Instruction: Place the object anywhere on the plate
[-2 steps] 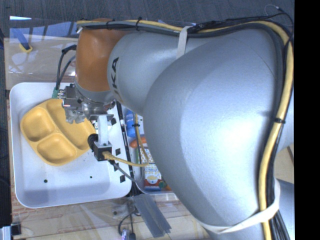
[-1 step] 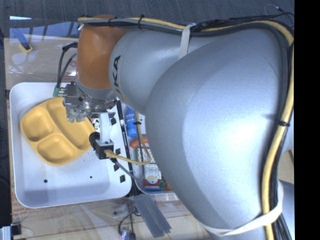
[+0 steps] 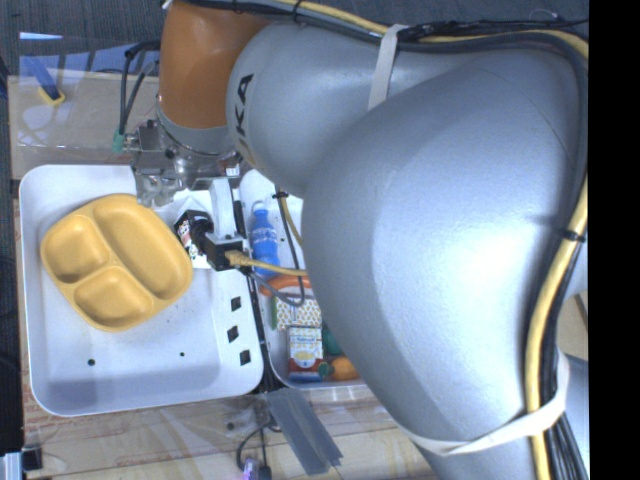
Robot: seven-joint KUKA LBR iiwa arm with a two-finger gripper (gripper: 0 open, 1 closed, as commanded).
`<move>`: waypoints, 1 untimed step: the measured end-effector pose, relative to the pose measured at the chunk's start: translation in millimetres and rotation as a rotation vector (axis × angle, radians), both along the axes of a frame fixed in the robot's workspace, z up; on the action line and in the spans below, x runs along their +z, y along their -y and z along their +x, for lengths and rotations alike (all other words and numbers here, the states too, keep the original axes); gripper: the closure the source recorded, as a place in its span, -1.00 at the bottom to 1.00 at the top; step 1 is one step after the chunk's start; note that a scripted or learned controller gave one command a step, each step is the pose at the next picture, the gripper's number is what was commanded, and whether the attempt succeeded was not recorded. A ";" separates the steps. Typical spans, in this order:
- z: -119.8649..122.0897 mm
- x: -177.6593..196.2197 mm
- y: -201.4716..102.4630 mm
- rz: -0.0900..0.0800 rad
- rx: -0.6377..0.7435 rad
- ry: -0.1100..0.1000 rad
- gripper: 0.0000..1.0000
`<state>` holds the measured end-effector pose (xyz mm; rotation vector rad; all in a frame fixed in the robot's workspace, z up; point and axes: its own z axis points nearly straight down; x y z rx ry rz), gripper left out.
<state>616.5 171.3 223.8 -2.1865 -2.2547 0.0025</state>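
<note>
Yellow 3-compartment plate lies flat in the left bin.

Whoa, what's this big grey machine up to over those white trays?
A robot arm is reaching in over two white bins. The left bin holds a yellow divided plate. The right bin, mostly hidden by the arm, holds small items, among them a blue bottle. The gripper sits just above the plate's top edge; whether it holds anything can't be seen.

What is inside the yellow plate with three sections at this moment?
The three sections of the yellow plate look bare; no object lies on it. The gripper stands at its upper right edge and may cover a small part of the rim there.
</note>
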 end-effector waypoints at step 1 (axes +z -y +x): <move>0.0 9.8 -1.3 0.000 0.006 -0.001 1.00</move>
